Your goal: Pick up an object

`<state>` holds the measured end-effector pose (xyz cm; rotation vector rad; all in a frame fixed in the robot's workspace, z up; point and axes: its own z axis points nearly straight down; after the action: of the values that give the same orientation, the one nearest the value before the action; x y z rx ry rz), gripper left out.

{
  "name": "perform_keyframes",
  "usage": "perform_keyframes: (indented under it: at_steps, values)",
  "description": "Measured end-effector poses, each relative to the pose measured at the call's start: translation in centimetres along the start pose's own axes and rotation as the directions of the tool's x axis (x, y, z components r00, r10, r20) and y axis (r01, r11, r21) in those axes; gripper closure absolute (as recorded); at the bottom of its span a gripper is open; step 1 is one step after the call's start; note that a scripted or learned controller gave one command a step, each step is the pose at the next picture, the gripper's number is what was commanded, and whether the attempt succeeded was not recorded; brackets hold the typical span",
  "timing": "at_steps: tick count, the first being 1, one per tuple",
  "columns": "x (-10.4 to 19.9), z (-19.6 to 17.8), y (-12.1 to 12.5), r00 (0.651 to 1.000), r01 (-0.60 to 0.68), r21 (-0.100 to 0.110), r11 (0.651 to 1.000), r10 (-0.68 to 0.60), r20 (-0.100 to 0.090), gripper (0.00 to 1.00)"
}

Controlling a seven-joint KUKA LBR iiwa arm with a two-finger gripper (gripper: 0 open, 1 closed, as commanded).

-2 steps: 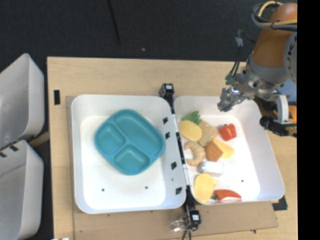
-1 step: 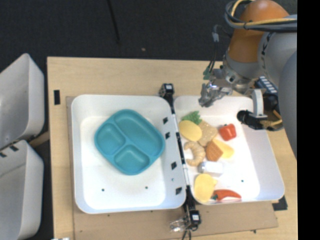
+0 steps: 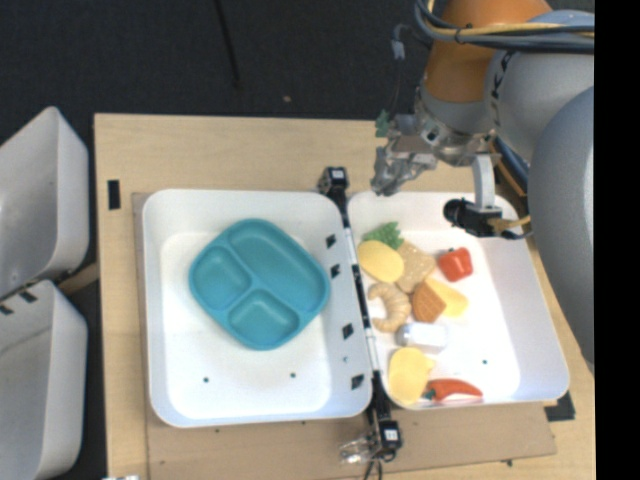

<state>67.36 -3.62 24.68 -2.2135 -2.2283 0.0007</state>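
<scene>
lowest in the right bin [image 3: 530,298], at 6 o'clock, lies a red chili pepper [image 3: 455,390] beside a yellow round piece [image 3: 408,373]. toy foods cluster toward 9 o'clock. gripper [image 3: 388,183] hovers at the bin's 11 o'clock corner, nothing seen in it; its opening i cannot tell. teal divided plate [image 3: 259,282] fills the left bin [image 3: 170,388].
</scene>
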Motion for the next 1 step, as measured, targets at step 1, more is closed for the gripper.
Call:
perform_keyframes:
  at_steps: [1]
  values:
    - [-0.36, 0.16, -0.31, 1.0, -0.003, 0.005, 1.0, 0.003, 0.002, 1.0]
